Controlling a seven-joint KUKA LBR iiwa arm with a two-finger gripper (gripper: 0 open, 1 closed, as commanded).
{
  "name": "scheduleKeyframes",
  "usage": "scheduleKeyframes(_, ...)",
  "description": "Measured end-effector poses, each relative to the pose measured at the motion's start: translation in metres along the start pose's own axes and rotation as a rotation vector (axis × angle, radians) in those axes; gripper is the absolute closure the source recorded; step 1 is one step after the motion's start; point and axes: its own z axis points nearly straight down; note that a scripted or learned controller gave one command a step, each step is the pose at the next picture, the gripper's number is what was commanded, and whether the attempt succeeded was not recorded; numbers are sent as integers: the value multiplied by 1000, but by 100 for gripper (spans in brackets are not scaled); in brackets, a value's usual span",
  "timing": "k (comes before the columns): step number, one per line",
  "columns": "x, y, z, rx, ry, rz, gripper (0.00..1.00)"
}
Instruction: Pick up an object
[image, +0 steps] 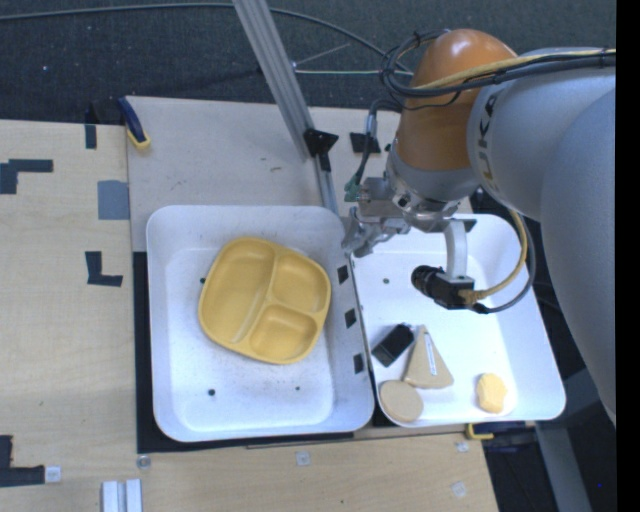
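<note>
Objects for picking lie in the right bin (520, 330), grouped toward its near edge: a small black block (393, 344), tilted; a tan wedge (429, 363) just beside it on the right, its narrow tip pointing away from the near rim; a round tan disc (401, 401) at the near left corner, touching or nearly touching the wedge's wide end; a small yellow lump (491, 392) set apart to the right, close to the near rim. The left bin (170, 300) holds a yellow compartment tray (266, 298), turned at an angle, with three sections visible. The grey arm (545, 130) with its orange band reaches in from the right; its claw (362, 238) hangs over the far left corner of the right bin, near the divider between the bins, well apart from the small things; whether the claw is spread or pressed together cannot be told, and nothing can be seen pinched in it. Both bins rest on a pale wooden surface (60, 330).
</note>
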Motion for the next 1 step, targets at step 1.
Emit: scheduleKeyframes(1, 46, 3, 9, -1, 0, 1, 100)
